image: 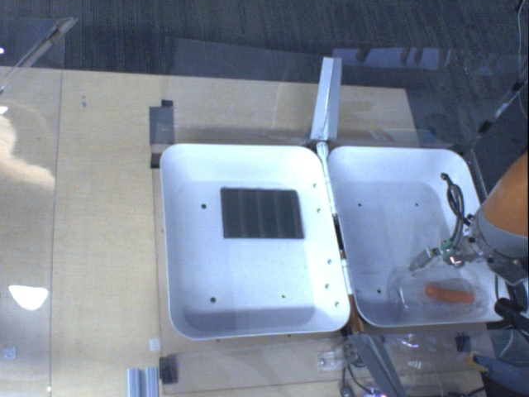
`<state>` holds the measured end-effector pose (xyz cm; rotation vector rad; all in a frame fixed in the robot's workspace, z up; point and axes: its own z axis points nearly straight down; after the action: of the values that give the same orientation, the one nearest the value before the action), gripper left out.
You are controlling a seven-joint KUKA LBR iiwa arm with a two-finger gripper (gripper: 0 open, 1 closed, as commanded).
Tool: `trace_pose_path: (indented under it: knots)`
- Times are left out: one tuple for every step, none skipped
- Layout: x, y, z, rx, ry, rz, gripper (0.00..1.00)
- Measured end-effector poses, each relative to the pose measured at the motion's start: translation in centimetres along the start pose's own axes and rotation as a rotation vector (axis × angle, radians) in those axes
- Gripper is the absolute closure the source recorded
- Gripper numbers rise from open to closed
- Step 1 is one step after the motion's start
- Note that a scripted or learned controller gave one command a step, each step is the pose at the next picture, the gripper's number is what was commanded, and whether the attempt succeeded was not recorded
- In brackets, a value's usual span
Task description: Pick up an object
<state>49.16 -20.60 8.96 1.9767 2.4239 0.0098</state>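
The gripper hangs low over the near right corner of the right bin. At this slant its tip is a small tangle of grey metal and glinting parts, and I cannot tell whether it is spread or closed. Nothing visibly sits in its grasp.

Just beside the tip, toward the bin's near wall, lies the orange object. It is short, rounded and sausage-shaped, flat on the floor, with a faint glossy outline around it (perhaps a clear wrapper or a reflection; too blurred to say). Its closeness to the tip suggests the arm has been placed for a try at it. The corner walls crowd that approach, so a slip against the rim looks possible.

Behind the tip a dark cable loops along the arm, and the orange band bulges at the edge. The right bin is smooth white plastic, shallow, with rounded corners.

Well apart on the far side of the gripper, the left bin holds a dark ribbed rectangle, flat and matte. Both bins rest on the pale wooden bench.
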Motion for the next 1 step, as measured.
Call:
trace_pose_path:
  knots:
    - [0.01,-0.03,-11.6,0.005,0.0,0.175,0.0]
